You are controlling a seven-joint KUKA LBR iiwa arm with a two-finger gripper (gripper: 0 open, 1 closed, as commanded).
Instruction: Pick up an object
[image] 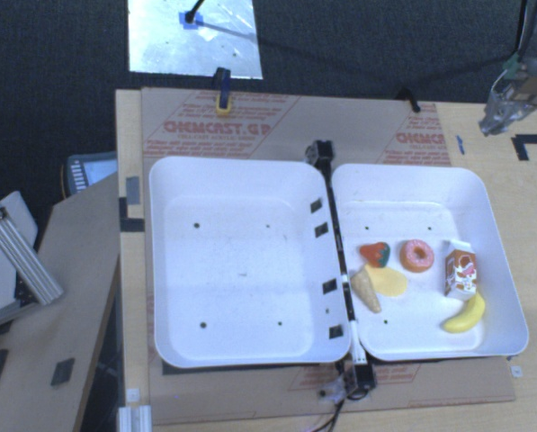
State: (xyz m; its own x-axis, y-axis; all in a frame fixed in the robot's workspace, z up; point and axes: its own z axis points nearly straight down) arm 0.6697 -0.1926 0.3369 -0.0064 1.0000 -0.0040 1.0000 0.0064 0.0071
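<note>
The right bin holds several small toy foods. A red strawberry lies beside a pink-orange doughnut. Below them rest a tan cone and a yellow lemon-like piece. A small red and white carton stands near the bin's right wall, with a yellow banana just below it. My gripper hangs at the far upper right, well above and beyond the right bin, away from all the objects.
The left bin sits next to the right one, joined by black clips along the middle divider. A shiny metal sheet lies at the back. An aluminium rail slants at the left edge.
</note>
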